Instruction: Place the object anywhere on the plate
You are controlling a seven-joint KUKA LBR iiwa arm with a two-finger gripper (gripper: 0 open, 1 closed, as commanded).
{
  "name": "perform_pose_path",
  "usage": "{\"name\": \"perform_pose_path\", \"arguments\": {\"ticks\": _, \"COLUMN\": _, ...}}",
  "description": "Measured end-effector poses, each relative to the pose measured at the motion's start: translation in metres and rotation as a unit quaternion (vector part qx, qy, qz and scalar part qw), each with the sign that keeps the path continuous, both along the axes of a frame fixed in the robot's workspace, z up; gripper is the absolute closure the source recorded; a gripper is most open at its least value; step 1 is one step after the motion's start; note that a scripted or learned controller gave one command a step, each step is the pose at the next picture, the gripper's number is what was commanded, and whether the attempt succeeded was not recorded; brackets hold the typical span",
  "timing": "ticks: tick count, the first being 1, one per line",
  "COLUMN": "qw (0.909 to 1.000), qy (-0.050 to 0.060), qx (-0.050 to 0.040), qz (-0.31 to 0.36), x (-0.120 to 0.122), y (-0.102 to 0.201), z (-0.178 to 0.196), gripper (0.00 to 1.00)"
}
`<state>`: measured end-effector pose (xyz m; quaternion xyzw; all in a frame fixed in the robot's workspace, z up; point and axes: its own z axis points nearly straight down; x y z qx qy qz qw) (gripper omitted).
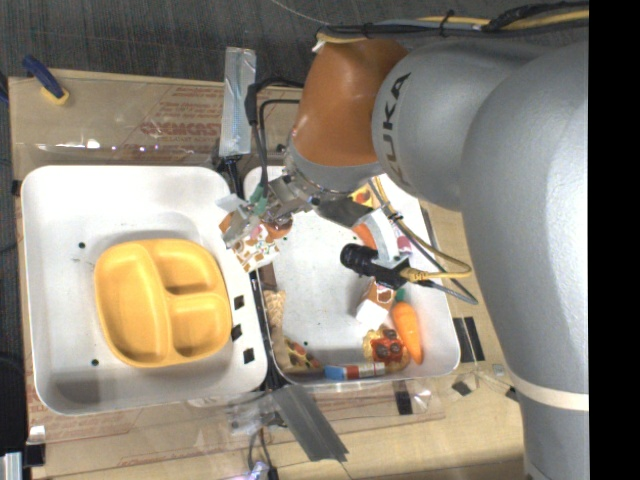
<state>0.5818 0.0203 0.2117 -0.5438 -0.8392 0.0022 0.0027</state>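
I see my pincer [262, 211] over the rim between the bins, near the yellow divided plastic plate [160, 300]; its grip I cannot tell.

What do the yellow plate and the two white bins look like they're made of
The yellow plate looks like moulded plastic with a matte to satin finish: uniform colour, rounded compartment ridges and only soft highlights. The left bin and right bin look like smooth white plastic too, with rounded corners and even surfaces, though enamelled metal can't be excluded.

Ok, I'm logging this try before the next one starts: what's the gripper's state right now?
Gripper: above the divide between the two white bins, with a small mottled brown-and-white object just below it; open, shut or holding cannot be told.
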Motion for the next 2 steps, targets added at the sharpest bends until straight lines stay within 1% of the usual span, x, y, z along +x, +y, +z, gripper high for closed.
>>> {"name": "perform_pose_path", "arguments": {"ticks": 1, "qw": 0.9888, "qy": -0.002, "qx": -0.001, "qz": -0.149, "x": 0.0031, "y": 0.0704, "z": -0.0181, "gripper": 1.0}}
{"name": "perform_pose_path", "arguments": {"ticks": 2, "qw": 0.9887, "qy": -0.002, "qx": -0.0011, "qz": -0.15, "x": 0.0033, "y": 0.0698, "z": -0.0177, "gripper": 0.0}}
